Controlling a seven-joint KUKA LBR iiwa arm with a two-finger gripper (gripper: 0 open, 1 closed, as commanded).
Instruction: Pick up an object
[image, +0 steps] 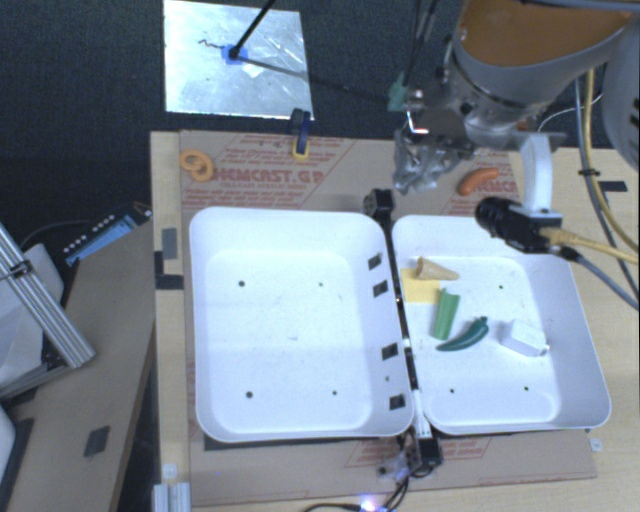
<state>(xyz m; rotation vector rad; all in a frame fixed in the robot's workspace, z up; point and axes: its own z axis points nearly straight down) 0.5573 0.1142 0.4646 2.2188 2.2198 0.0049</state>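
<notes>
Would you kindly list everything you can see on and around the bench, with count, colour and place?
white bins: two, white, side by side on the bench
wedge: one, tan, right bin near its top left
flat block: one, yellow, right bin, just below the wedge
green block: one, green, right bin, below the yellow one
pepper-shaped piece: one, dark green, right bin, beside the green block
white piece: one, white, right bin, to the right of the pepper
sausage-shaped piece: one, orange, on the cardboard behind the right bin
ring: one, orange, on the cardboard's back left corner
arm: one, grey with orange band, over the back right
gripper: one, metallic, above the cardboard behind the bins
</notes>
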